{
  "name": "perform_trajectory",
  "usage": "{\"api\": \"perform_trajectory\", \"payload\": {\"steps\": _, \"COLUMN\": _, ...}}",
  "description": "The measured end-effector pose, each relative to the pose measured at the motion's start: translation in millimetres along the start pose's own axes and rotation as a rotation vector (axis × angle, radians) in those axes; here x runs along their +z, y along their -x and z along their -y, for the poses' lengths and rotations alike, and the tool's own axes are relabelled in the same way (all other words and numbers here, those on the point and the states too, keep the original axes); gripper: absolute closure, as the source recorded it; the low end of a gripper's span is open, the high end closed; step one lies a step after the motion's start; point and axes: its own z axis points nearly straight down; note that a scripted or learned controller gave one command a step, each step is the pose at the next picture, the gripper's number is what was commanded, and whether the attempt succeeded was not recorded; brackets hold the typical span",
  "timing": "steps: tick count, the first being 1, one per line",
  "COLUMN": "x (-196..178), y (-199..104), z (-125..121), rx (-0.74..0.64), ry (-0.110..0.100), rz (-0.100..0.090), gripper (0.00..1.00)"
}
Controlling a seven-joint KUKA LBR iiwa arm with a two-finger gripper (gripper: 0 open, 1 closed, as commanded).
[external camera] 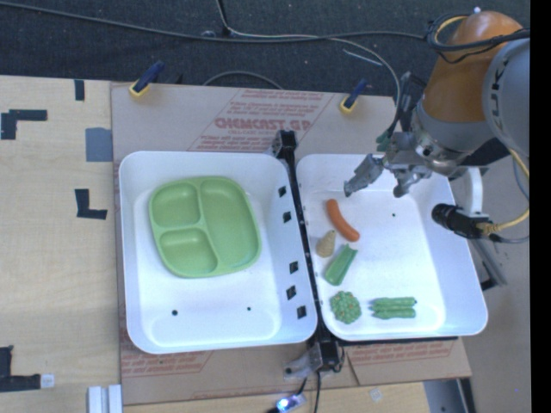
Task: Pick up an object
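Sausage (342, 220), as we read the orange-red link lying aslant in the right bin (448, 274), seems the likeliest pick, since it sits nearest the gripper (385, 181). Working from largest down: we see two shallow white bins of smooth plastic side by side; the left bin (138, 256) bears a glossy green divided plate (205, 226). Our gripper hangs above the right bin's upper part, its fingers spread with nothing between them. Small toy foods cluster near the shared wall: a bumpy broccoli head (345, 306), ridged green beans (393, 307), a green stick (340, 264), a tan lump (325, 245).
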Motion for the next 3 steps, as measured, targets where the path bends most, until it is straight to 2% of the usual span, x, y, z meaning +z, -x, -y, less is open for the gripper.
{"api": "perform_trajectory", "payload": {"steps": 1, "x": -7, "y": 0, "z": -2, "rx": -0.003, "ry": 0.013, "rz": 0.001, "gripper": 0.00}}
{"api": "perform_trajectory", "payload": {"steps": 3, "x": 115, "y": 0, "z": -14, "rx": -0.004, "ry": 0.007, "rz": 0.001, "gripper": 0.00}}
